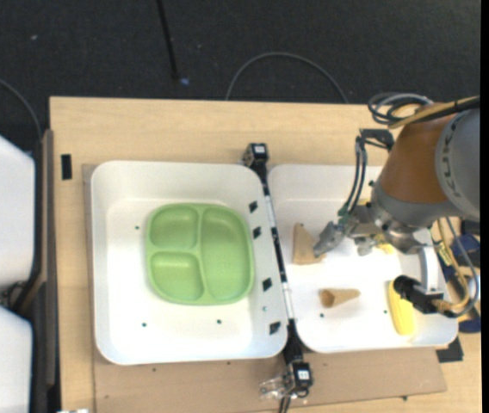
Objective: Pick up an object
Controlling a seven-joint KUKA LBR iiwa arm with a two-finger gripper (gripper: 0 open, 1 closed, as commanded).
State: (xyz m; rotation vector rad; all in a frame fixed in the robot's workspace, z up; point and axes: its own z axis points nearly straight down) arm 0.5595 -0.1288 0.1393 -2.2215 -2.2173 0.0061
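Dark, speckled floor (98, 33) spans the upper frame, with thin cables (283, 58) looping across it. A pale wooden bench (176, 127) occupies the centre. White containers (3, 213) stand at the left edge. Lighting is even.

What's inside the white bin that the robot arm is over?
A tan wedge, a small brown cone and a yellow thing lie in the right bin. The arm covers part of the bin, so anything under it is hidden.
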